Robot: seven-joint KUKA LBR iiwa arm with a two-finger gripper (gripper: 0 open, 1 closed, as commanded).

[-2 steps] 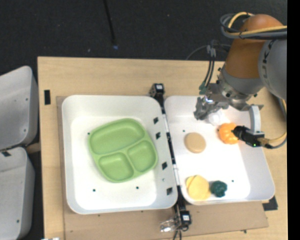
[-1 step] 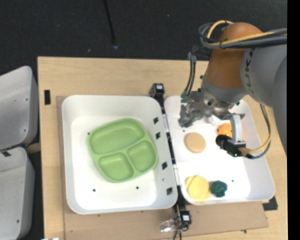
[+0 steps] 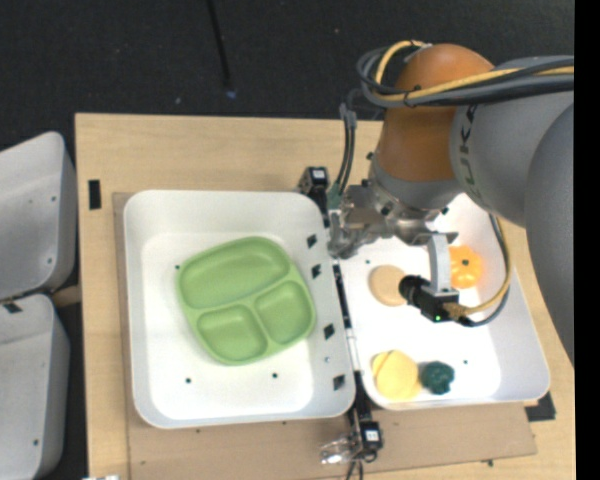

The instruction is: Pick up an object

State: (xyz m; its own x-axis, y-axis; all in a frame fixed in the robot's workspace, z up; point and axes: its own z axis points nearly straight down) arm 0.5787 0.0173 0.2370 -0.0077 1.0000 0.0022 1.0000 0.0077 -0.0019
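Note:
In the right bin lie a tan round disc, an orange piece, a yellow round piece and a small dark green object. A green divided plate lies in the left bin. The grey arm with its orange band hangs over the upper part of the right bin. My gripper sits low at that bin's upper left corner, close to the wall between the bins and just up-left of the tan disc. Nothing is visibly held.
A black fitting with cables hangs from the wrist beside the tan disc. Small black clips line the wall between the bins. The wooden bench borders both bins, and grey panels stand at the left.

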